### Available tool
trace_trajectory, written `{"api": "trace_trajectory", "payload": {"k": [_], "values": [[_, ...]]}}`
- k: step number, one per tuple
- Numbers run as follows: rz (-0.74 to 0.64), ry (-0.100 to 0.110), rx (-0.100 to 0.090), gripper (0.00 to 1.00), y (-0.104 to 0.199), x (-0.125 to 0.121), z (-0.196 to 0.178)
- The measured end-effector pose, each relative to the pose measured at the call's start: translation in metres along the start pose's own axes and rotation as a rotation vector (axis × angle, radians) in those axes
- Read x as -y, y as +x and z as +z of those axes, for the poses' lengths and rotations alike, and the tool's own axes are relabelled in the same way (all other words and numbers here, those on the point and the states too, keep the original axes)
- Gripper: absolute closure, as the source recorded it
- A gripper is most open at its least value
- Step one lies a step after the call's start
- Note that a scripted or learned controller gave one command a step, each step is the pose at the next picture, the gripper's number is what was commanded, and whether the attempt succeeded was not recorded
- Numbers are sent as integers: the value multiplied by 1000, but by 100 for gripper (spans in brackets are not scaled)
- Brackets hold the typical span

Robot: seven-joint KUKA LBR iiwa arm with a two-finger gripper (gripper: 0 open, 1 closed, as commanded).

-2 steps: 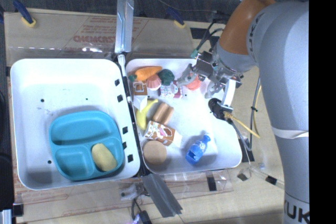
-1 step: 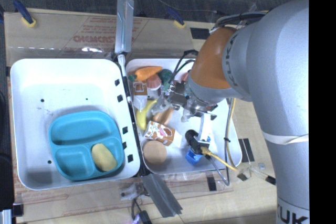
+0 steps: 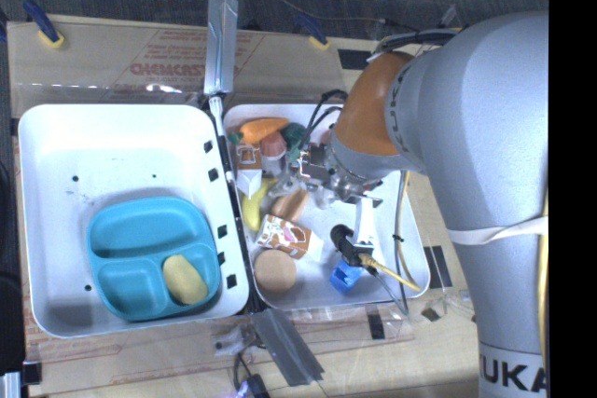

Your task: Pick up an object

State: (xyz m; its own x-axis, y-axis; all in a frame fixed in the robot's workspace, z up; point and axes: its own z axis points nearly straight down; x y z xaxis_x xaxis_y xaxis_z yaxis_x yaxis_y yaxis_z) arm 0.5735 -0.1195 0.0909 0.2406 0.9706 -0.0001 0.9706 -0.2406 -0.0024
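In the right-hand shallow white bin (image 3: 410, 270) the end effector (image 3: 312, 174) sits low among a jumble of an orange carrot-shaped toy (image 3: 262, 128), a yellow banana-shaped piece (image 3: 250, 210) and a tan round ball (image 3: 274, 271), its grip impossible to judge, so nothing looks picked yet.

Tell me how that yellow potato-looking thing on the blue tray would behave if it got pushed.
The yellow oval piece looks smooth and rounded, so it would probably roll or slide rather than stay put. It sits in a compartment of the blue divided tray, whose raised edges would likely stop it. It may be light plastic toy food, though that's a guess.
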Motion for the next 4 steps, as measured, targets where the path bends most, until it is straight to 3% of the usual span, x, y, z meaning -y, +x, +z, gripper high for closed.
{"api": "trace_trajectory", "payload": {"k": [1, 2, 3, 4], "values": [[-336, -4, 1, 0, -10, -23, -39], [-248, -6, -1, 0, -21, -92, -10], [-255, -9, 1, 100, -20, -93, -23], [-157, -9, -5, 100, 94, -43, -119]]}}
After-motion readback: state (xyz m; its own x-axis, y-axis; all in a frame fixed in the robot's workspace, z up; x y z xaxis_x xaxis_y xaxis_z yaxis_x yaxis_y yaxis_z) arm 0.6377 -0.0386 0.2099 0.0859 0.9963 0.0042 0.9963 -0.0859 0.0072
